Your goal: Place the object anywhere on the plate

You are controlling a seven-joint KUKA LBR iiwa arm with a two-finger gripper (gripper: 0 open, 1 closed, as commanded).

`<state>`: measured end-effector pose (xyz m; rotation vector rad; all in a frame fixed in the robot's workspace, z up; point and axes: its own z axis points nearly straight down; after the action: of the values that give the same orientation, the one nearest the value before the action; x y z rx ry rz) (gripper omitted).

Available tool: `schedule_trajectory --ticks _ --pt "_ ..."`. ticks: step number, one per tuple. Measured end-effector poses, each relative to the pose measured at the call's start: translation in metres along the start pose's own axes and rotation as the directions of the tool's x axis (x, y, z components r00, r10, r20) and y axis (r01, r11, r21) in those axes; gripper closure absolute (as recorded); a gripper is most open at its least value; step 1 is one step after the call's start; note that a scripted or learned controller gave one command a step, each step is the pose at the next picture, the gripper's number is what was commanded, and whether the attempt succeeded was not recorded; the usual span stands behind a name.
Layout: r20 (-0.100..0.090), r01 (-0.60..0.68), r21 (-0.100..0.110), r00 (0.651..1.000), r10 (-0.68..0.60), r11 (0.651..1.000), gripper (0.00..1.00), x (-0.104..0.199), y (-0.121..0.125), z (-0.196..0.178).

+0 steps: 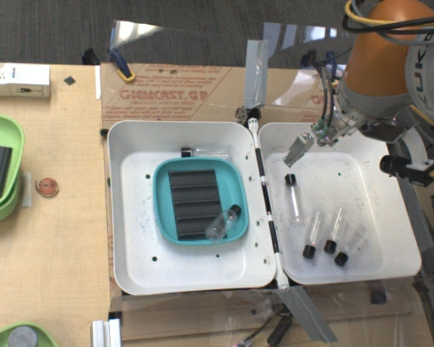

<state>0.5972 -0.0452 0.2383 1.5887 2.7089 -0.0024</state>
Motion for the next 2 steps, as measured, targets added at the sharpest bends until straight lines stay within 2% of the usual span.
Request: schedule_trajectory --ticks 1,2 --pt "0.000 -0.045 0.000 0.999 0.045 0.999 0.00 -0.051 -0.007 -0.073" --pt "0.001 -0.061 0.000 0.998 0.061 0.998 0.00 -0.082 0.026 -0.179"
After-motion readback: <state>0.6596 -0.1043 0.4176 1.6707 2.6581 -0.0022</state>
